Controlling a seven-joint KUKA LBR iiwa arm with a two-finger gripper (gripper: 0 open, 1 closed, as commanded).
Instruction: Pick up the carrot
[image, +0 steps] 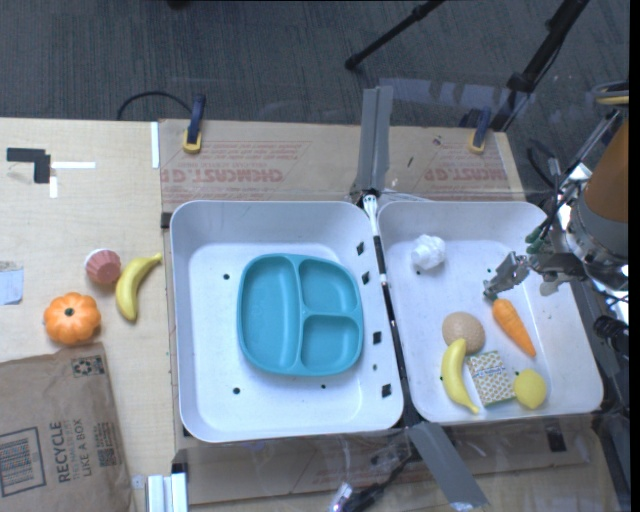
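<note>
The gripper (510, 272) hangs over the right bin (570, 400), just above the top end of the carrot (513, 325), and whether it is spread or closed I cannot tell from this slant. Nothing looks lifted — the carrot lies flat on the bin floor, its length running from upper left to lower right. Just beside it on the left sits a brown potato (463, 330); below lie a banana (456, 378), a small box (490, 378) and a lemon (530, 388), and a white crumpled lump (429, 252) sits well apart near the top. To do the grasp well, I judge the gripper should come down across the carrot's thicker upper half, square to its length — keeping off the potato — and close firmly before lifting, since a tapered shape may slip.
</note>
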